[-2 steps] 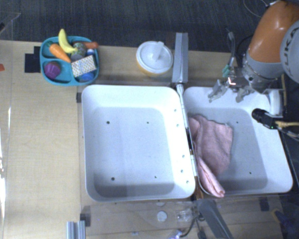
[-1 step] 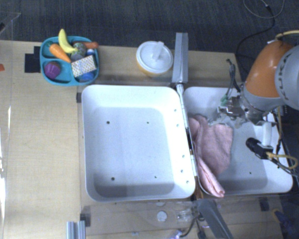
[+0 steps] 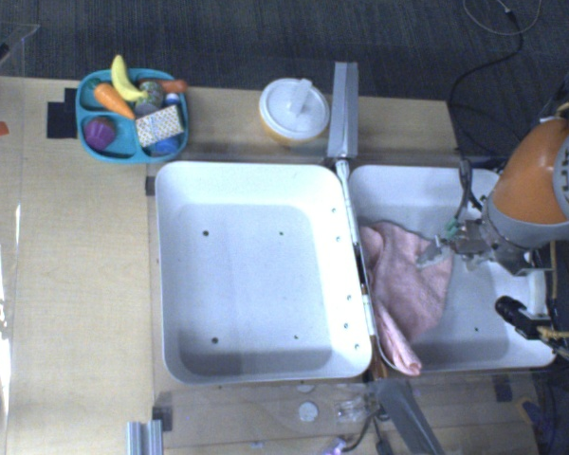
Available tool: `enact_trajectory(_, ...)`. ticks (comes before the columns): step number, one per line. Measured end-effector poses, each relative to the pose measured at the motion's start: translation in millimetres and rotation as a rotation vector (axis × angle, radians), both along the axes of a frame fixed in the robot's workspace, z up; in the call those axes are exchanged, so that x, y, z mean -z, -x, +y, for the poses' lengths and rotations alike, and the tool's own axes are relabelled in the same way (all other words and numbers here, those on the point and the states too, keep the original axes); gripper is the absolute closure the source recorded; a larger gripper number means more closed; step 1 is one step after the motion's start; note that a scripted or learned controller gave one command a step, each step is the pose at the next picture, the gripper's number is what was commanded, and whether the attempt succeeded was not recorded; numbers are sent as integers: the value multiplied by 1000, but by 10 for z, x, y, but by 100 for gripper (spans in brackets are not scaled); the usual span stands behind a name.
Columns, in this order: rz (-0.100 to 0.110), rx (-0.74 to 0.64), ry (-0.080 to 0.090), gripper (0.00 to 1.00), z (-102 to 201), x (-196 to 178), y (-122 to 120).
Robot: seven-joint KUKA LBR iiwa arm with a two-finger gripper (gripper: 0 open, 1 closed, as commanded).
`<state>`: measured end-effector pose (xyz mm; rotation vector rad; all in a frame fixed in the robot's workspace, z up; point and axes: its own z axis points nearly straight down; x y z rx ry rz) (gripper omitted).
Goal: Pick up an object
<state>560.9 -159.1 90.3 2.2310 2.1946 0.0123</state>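
Lying crumpled in the right bin (image 3: 474,183), the pink cloth (image 3: 403,287) touches the pincer (image 3: 452,245); grip state unclear.

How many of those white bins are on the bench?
2. The left bin sits mid-bench; the right bin adjoins it, with a pink cloth draped against its left wall and the gripper over it.

1. Light is even and fairly bright, falling from above.
2. The left bin (image 3: 251,268) holds a soft grey shadow along its near wall.
3. Pale glare streaks the bench (image 3: 66,282) at far left.
4. Focus is slightly soft overall; the arm's orange band (image 3: 545,173) looks a little blurred.
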Motion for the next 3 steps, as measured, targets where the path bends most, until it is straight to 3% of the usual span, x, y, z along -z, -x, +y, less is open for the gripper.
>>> enact_trajectory(1,0,-112,1,0,172,-1,-53)
enact_trajectory(2,-11,-116,3,100,188,-137,-91)
enact_trajectory(3,4,-322,1,100,746,-891,-302)
